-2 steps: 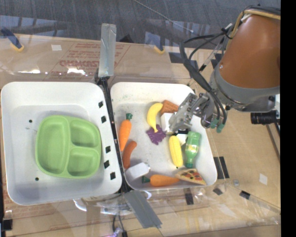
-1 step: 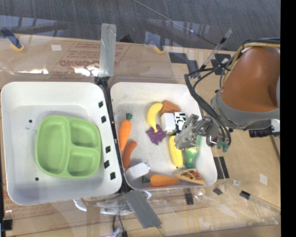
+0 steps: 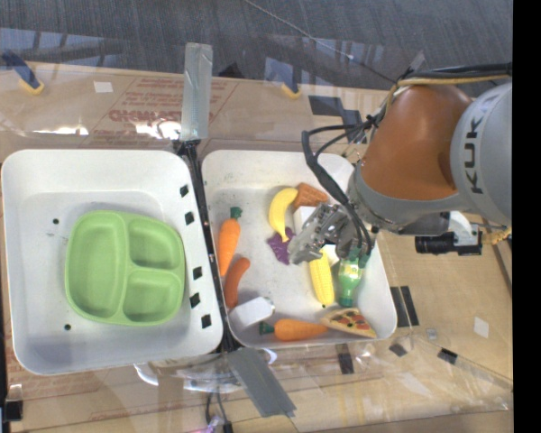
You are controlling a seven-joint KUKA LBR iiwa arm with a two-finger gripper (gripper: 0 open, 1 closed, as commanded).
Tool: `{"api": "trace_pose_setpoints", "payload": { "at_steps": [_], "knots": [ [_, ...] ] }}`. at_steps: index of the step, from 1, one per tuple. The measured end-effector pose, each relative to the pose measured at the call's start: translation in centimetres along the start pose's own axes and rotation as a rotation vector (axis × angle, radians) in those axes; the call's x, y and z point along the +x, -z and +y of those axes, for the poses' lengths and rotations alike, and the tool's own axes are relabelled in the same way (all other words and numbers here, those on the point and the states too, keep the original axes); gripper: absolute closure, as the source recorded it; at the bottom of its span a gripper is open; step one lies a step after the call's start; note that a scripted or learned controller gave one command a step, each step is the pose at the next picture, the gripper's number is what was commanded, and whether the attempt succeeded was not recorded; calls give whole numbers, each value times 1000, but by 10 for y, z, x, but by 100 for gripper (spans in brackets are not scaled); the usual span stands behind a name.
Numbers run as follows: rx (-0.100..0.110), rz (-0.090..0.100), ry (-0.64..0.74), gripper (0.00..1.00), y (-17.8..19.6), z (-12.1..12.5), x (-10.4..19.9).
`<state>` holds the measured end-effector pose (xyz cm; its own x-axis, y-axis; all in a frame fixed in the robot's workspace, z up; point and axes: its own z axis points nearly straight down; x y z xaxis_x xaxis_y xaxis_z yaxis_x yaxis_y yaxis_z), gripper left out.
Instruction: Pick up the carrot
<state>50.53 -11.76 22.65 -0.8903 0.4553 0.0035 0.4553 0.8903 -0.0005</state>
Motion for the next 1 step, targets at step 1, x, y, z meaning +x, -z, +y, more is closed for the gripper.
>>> {"api": "trace_pose_setpoints", "payload": {
  "at_steps": [1],
  "knots": [
    [0,-7,61,100,13,-14,0]
  ]
}}
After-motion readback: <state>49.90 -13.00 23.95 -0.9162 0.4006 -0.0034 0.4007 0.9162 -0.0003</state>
